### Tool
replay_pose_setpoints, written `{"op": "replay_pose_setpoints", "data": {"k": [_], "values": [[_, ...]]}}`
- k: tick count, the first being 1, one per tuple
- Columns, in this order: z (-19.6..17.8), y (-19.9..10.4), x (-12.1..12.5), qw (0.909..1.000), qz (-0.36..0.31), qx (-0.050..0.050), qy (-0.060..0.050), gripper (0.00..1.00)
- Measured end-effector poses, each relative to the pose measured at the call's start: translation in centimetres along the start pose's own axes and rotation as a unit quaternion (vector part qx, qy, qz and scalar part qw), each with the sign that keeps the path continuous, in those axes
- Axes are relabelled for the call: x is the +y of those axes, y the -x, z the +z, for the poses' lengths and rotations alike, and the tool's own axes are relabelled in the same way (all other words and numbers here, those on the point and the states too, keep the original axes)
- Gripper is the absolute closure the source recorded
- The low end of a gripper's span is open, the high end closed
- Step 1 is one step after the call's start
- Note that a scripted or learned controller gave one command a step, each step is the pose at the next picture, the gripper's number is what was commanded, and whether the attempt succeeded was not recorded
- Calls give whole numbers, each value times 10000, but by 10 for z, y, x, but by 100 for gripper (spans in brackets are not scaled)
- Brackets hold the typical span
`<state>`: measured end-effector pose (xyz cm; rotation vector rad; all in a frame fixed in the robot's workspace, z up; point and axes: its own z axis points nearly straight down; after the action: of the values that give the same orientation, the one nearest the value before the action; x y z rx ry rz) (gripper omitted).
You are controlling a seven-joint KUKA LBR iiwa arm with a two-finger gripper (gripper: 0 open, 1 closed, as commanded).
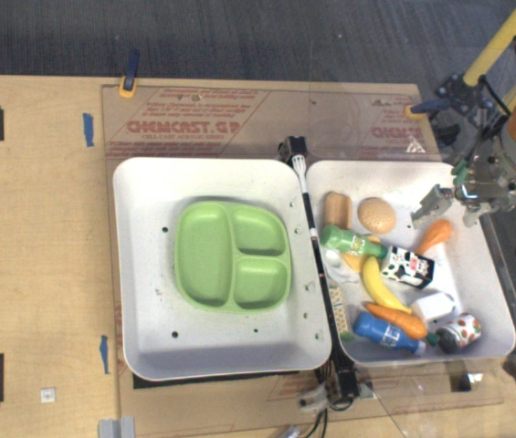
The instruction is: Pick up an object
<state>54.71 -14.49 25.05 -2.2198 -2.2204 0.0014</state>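
Note:
The right bin (pixel 488 272) holds a heap of toy food. An orange carrot (pixel 436 235) lies near its far right side. Beside it are a black-and-white patterned box (pixel 409 267), a yellow banana (pixel 379 284), a tan egg (pixel 376 214) and a brown cylinder (pixel 335 209). A green bottle (pixel 350 241), a second carrot (pixel 394 318), a blue bottle (pixel 384 332), a white cube (pixel 433 307) and a spotted ball (pixel 459 329) lie there too. My gripper (pixel 449 210) hovers over the bin's far right part, just above the carrot, open with nothing between its fingers.
The left bin (pixel 139 272) holds a green divided plate (pixel 235 255). A black divider (pixel 308 226) runs between the bins. The arm's wrist and cables stand at the right edge, over the bench's far right corner.

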Motion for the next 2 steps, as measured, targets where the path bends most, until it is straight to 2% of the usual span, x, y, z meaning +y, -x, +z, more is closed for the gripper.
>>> {"op": "replay_pose_setpoints", "data": {"k": [1, 2], "values": [[147, -34, 20, 9922, -1243, 22, -47, 0], [161, -39, 43, 9831, 1830, 5, 58, 0]]}}
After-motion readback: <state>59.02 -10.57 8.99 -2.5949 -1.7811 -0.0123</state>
